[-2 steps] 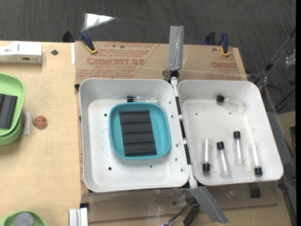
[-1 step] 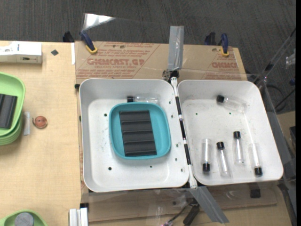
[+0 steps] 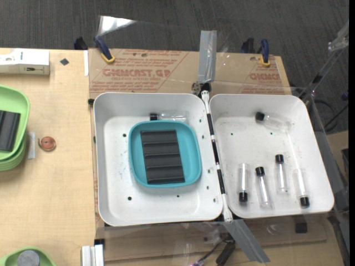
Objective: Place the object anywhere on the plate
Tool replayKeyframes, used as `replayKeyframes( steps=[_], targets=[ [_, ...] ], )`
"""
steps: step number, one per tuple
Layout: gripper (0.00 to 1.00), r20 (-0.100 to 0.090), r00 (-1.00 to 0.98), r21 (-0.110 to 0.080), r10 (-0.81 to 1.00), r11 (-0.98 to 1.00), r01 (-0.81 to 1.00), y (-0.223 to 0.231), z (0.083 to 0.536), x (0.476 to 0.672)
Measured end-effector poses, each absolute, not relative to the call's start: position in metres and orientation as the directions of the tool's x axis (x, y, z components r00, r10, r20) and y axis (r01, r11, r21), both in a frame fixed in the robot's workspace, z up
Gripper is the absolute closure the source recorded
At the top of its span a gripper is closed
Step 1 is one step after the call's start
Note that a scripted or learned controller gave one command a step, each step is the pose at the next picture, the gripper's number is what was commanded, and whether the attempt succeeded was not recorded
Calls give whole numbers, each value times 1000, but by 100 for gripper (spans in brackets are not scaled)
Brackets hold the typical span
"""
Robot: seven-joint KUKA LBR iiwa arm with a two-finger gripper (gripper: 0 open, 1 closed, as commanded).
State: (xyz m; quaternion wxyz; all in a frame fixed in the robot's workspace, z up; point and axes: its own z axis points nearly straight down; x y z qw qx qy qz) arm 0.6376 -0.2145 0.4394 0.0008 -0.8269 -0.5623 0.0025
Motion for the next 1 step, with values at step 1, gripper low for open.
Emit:
replayKeyframes(
  steps=[1],
  targets=[
    [0,-3,368,-4,930,-368,930,-214,439,638]
  ],
)
